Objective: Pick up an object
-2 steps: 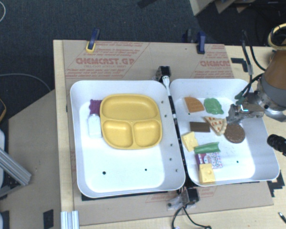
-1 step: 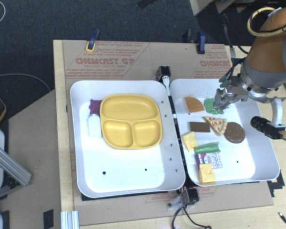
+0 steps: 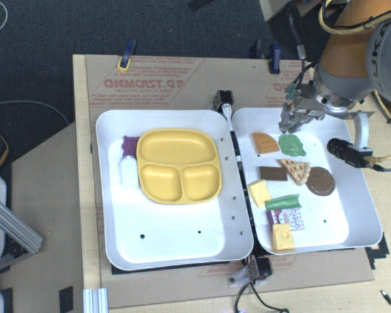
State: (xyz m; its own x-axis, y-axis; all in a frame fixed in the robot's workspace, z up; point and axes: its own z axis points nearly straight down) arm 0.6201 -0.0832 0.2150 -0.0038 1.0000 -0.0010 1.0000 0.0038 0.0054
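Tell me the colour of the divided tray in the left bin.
Yellow. The divided tray shows plainly in the camera view, lying in the left bin.

the arm (image 3: 368, 38) is a thick rounded body, grey on its outer shell with a broad orange band above the wrist. a yellowish cable loops over the top of the orange part, and thin dark wires run down beside the wrist. below the band sits a silvery grey wrist flange, round and metallic. the gripper (image 3: 291, 124) is small, dark grey metal with a cluttered, bracketed look. a white bracket hangs off the wrist's side, bearing a black cylindrical part (image 3: 347, 152) with a thin lead.
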